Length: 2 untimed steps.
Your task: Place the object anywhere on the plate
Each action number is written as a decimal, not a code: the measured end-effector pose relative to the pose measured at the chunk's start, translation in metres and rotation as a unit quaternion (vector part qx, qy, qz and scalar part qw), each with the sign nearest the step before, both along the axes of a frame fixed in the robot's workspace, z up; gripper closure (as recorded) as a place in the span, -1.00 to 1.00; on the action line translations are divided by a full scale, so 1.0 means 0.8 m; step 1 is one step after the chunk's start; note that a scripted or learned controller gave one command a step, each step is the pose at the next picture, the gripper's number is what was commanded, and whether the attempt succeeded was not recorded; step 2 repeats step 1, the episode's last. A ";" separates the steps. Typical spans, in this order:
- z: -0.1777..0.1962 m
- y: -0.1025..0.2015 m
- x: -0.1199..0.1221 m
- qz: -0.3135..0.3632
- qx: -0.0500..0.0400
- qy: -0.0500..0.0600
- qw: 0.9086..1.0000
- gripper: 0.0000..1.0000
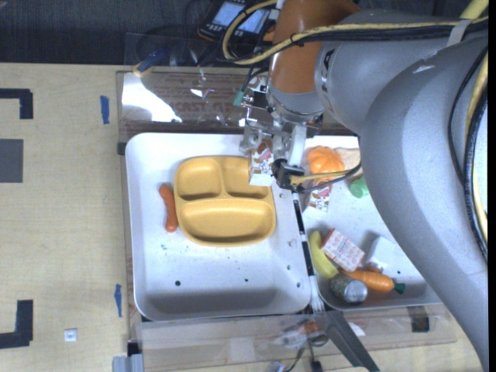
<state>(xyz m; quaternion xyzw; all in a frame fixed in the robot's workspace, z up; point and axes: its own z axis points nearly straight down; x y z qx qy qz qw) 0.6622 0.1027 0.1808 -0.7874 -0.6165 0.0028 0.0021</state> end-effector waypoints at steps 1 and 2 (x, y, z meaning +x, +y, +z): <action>0.001 0.000 0.000 0.000 0.000 0.000 1.000 -1.00; 0.001 0.000 0.000 0.000 0.000 0.000 1.000 -1.00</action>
